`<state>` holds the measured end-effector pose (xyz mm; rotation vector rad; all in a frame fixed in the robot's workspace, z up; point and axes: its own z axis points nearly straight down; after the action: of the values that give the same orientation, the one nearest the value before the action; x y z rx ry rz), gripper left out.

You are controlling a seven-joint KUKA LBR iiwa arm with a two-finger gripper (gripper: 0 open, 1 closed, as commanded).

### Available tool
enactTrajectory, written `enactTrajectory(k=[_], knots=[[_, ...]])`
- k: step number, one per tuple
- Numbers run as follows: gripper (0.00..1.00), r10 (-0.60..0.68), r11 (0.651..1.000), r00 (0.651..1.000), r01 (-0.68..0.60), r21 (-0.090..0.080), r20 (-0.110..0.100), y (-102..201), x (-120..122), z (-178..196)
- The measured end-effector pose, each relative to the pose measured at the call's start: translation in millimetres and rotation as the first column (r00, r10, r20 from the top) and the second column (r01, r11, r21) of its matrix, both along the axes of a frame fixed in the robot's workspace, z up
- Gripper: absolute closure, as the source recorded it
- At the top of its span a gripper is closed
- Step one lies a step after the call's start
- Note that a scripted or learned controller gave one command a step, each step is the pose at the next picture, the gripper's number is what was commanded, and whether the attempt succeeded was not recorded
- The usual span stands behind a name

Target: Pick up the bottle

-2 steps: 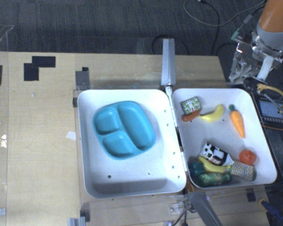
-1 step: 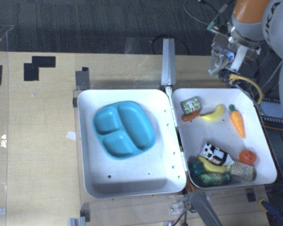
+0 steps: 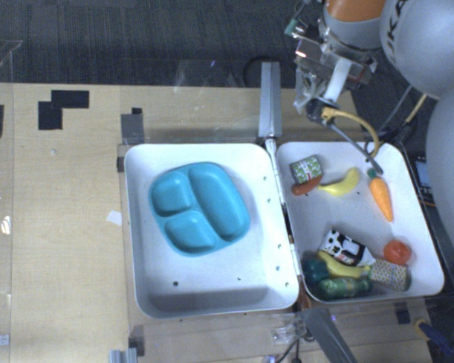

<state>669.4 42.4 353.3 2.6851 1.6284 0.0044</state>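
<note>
**Arm high above the right bin, bottle lying at the near edge**

The gripper point(image 3: 317, 99) hangs above the far rim of the right bin point(image 3: 412, 170), near the metal divider post point(image 3: 268, 101) between the two bins. Nothing sits between its fingers; whether they are spread or closed I cannot tell from this slant, since the tool is seen partly end-on and its tips blur into the cabling.

The bottle point(image 3: 338, 285) appears to be the dark green object at the near left corner of the right bin, though it is dim and partly covered, so that reading is tentative. It lies on its side, its long axis running roughly left to right along the bin's near wall, one end toward the divider and the other toward a patterned cylinder point(image 3: 390, 274). Which end is the neck I cannot make out. A yellow banana point(image 3: 341, 264) lies across its top, and a black-and-white toy point(image 3: 342, 245) sits just behind that.

Farther back in the same bin lie a second banana point(image 3: 342, 183), a small green box point(image 3: 306, 167) over a red item point(image 3: 307, 186), a carrot point(image 3: 381, 196) and a red tomato-like ball point(image 3: 397, 251). The left bin point(image 3: 140, 239) holds a blue divided plate point(image 3: 200, 207).
</note>
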Motion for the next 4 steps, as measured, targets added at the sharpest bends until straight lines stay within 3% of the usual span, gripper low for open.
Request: enactTrajectory(k=[1, 2, 4], knots=[[1.0, 0.045, 0.999, 0.999, -0.045, 0.0, 0.0, 48.8, -0.2, 33.0], [1.0, -0.025, 1.0, 1.0, 0.025, 0.001, -0.002, 77.5, -49.9, -12.7], [1.0, 0.107, 0.994, 0.994, -0.107, 0.001, 0.001, 177.0, -0.5, 36.0]])
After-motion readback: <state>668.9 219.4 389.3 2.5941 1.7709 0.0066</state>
